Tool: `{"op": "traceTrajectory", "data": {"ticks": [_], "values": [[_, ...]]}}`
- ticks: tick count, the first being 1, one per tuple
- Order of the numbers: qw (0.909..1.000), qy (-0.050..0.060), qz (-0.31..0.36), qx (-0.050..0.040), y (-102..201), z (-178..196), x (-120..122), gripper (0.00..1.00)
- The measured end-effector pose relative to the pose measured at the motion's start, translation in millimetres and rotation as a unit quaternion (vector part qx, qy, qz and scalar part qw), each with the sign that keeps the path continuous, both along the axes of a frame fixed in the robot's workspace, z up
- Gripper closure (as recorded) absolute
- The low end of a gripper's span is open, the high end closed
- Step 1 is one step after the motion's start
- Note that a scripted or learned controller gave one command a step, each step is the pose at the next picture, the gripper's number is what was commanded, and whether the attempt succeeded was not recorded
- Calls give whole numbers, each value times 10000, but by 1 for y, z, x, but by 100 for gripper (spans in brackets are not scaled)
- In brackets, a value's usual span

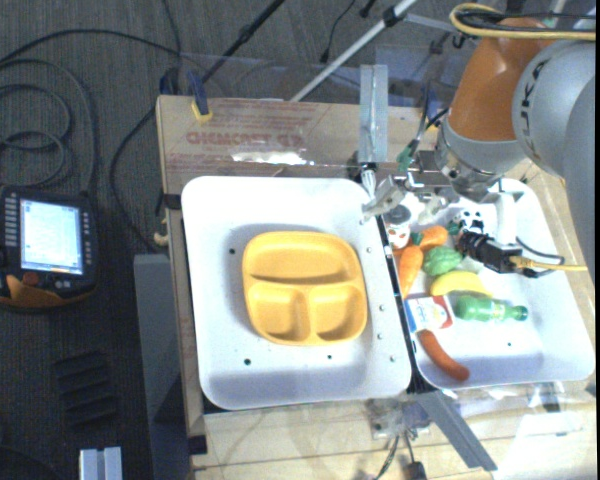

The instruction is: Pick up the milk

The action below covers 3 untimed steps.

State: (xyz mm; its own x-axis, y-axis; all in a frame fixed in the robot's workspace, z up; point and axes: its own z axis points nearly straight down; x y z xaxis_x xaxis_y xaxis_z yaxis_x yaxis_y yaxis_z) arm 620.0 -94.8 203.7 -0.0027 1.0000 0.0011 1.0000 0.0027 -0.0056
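Note:
The milk (428, 313) is a small white carton with blue and red print. It lies near the left wall of the right bin (560, 353), between a carrot (410, 264) and a sausage (446, 357). My gripper (412, 204) hangs over the far left corner of the right bin, well beyond the milk and apart from it. Nothing shows between the gripper and the carton but the carrot and other toys.
A yellow divided plate (305, 288) lies in the left bin (215, 368). Around the milk lie a green bottle (488, 311), a yellow banana (458, 283), a green vegetable (442, 260) and a small white and black toy (400, 235). The divider between bins runs just left of the milk.

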Motion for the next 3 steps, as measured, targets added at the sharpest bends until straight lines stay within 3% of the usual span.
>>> {"op": "traceTrajectory", "data": {"ticks": [1,2,3], "values": [[9994,-65,348,24,-18,-79,-14,0],[9981,-29,601,95,-19,-89,-7,0],[9977,-3,664,162,-9,-79,-5,100]]}}
